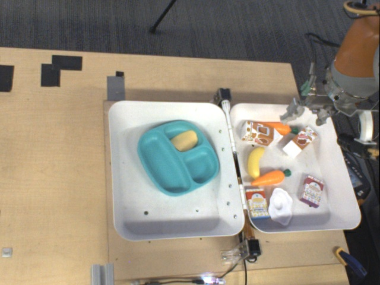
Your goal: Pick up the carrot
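— Carrot [268,179]: where do you see it?
— Your carrot lies mid-bin in the right bin [347,218], just beside the banana [255,161].
— And your gripper [306,110]?
— Over the bin's far edge, fingers spread, grasping nothing.

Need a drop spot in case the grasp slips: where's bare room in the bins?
Left white bin: bare floor all around the teal divided plate, widest along the front edge. Right white bin: crowded with the orange carrot, yellow banana and small cartons; only its front right corner is bare.
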You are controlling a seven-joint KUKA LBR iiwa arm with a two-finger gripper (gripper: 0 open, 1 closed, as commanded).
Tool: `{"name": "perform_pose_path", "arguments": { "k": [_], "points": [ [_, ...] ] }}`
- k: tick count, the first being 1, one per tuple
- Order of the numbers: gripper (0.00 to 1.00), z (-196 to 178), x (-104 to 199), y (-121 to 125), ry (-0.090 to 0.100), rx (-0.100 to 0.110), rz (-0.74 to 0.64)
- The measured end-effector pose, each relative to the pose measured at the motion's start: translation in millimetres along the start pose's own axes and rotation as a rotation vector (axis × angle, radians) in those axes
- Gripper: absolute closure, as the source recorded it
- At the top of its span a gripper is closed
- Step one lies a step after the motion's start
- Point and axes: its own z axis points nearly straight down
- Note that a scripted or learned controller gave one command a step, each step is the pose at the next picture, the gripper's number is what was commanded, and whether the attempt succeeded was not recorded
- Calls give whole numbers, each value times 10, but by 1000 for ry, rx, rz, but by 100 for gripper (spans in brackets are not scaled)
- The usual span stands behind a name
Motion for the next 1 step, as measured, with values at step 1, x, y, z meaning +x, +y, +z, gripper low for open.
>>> {"name": "perform_pose_path", "arguments": {
  "k": [1],
  "points": [
    [0,1048,156,171,-1,-33,196]
  ]
}}
